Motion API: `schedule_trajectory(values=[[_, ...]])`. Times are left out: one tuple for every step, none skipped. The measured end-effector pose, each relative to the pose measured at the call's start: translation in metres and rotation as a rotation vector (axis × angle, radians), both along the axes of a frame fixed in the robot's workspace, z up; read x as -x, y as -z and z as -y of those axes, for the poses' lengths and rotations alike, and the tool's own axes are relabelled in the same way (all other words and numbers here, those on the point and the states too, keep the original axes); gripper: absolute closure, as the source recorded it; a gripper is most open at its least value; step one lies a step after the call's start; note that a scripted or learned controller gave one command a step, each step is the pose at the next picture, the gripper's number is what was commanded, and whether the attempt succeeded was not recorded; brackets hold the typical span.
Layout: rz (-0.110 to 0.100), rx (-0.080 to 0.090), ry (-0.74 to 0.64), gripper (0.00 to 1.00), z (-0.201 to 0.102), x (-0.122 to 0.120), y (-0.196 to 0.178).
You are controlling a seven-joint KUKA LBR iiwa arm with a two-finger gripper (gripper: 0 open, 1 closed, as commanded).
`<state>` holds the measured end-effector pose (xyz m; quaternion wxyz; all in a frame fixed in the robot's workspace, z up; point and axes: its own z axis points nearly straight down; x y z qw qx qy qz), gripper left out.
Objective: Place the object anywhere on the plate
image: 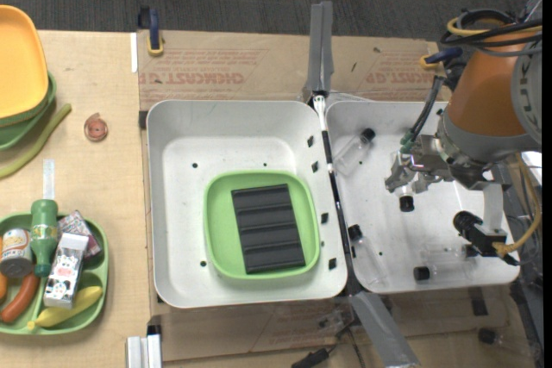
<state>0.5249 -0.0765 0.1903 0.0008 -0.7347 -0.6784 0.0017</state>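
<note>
2 bins, 1 arm: the plate waits to the gripper's left in the camera view.

2 white bins sit side by side; the left bin [172, 211] bears the green plate [220, 211] with a dark ribbed slab [267, 227] on it, and the right bin [379, 263] lies under the arm [492, 99]. The gripper [405, 178] hangs over the right bin's middle, and I cannot tell its state or whether it grips anything. A clear bottle [354, 151] lies just up-left of it, long axis slanting toward the divider. The plate is well apart, across the divider, so the coming carry likely runs leftward.
</note>
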Motion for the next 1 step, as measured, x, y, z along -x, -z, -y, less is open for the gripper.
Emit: schedule_trajectory(values=[[0.000, 0.000, 0.000, 0.00, 0.0000, 0.0000, 0.0000]])
